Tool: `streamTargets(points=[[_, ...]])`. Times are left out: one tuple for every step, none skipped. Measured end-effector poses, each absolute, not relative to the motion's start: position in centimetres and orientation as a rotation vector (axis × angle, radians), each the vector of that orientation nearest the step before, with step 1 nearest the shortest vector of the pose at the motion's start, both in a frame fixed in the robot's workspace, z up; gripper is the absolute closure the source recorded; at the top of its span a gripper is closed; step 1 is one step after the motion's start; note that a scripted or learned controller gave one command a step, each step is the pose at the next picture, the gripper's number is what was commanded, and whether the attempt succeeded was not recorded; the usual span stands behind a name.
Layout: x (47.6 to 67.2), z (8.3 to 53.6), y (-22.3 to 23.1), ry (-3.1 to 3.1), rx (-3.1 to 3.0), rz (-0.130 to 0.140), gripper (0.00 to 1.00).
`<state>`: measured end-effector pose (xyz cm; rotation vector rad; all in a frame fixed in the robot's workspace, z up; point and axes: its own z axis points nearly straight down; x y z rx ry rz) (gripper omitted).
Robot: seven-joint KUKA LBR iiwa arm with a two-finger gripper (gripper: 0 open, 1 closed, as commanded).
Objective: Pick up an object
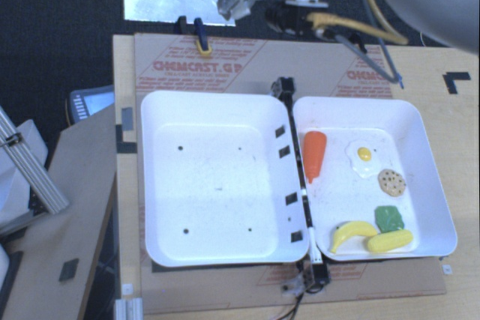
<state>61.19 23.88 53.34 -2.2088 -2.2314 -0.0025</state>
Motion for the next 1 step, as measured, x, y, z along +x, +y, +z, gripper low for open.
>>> streamTargets(points=[[64.42, 53.49, 19.91, -2.220, -2.226, -0.002, 1.00]])
